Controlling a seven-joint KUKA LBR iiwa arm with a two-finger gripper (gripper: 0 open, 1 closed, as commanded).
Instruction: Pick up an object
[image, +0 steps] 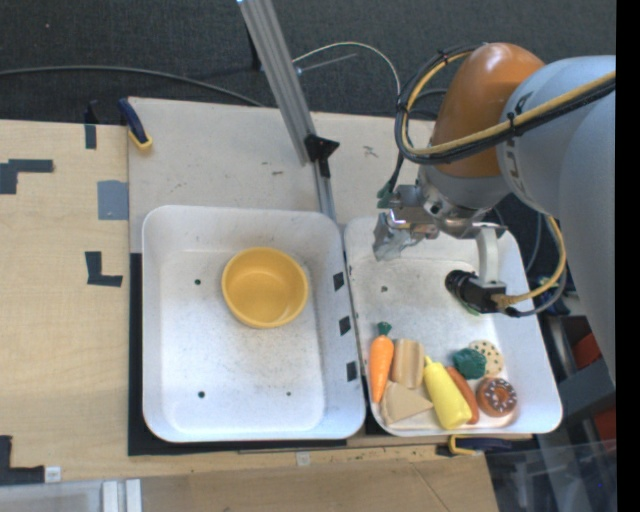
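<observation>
**White bins, toy food heaped at the near end**

White plastic makes up both bins on the tabletop (60, 300). No brand, label or writing can be read anywhere; the dark tape marks on the wood carry no letters.

The landmark is the right bin (420, 285). Its far half is bare, and the tool (388, 243) hangs over its far-left corner, just inside the rim. Whether the tool is spread or pressed together cannot be told from this angle, and nothing shows in it. The grey arm with its orange band (482, 100) rises behind it, over the bin's far-right side, looped with yellow-and-black cables.

The task's things all lie at the near end of the right bin, well apart from the tool with bare floor between. A carrot (380, 368) lies along the bin's left wall, green top pointing away. Just beside it is a tan bread piece (407, 362), and a tan wedge (403, 404) touches the near rim. A yellow piece (448, 392) leans against an orange-red stick (465, 392). Toward the bin's near-right corner sit a dark green piece (468, 361), a speckled cookie (486, 352) and a chocolate donut (496, 397).

The left bin (175, 330), touching the right bin's left wall, holds a yellow bowl (264, 287), upright.
</observation>
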